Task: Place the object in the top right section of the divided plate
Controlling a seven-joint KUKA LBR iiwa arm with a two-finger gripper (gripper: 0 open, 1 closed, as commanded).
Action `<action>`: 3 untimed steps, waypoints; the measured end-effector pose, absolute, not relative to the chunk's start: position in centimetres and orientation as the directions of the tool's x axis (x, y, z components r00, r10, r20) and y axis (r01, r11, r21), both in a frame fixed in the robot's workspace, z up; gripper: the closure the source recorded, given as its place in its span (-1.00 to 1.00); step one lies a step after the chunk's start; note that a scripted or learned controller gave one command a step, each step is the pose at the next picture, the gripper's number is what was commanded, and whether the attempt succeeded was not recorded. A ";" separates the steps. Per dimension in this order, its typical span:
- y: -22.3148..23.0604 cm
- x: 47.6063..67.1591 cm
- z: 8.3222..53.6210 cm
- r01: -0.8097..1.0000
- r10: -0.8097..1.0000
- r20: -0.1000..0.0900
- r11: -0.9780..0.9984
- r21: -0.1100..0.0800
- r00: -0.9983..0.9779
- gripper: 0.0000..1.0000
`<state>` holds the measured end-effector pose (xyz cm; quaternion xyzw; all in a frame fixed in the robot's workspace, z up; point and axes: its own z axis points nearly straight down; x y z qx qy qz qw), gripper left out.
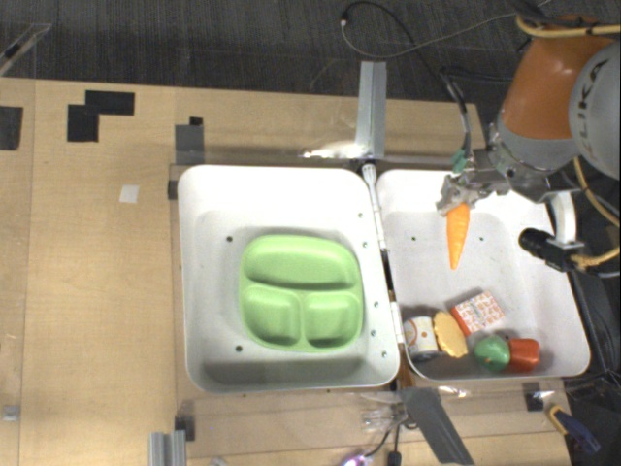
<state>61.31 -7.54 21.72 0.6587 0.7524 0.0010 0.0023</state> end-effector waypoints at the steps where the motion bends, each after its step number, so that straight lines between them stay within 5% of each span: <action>1: -3.9 64.8 23.2 0.976 0.976 -0.002 0.216 0.006 -0.216 1.00; 2: -0.8 67.0 29.1 0.957 0.957 -0.003 0.290 0.007 -0.290 1.00; 3: -0.8 67.0 29.1 0.957 0.957 -0.003 0.290 0.007 -0.290 -1.00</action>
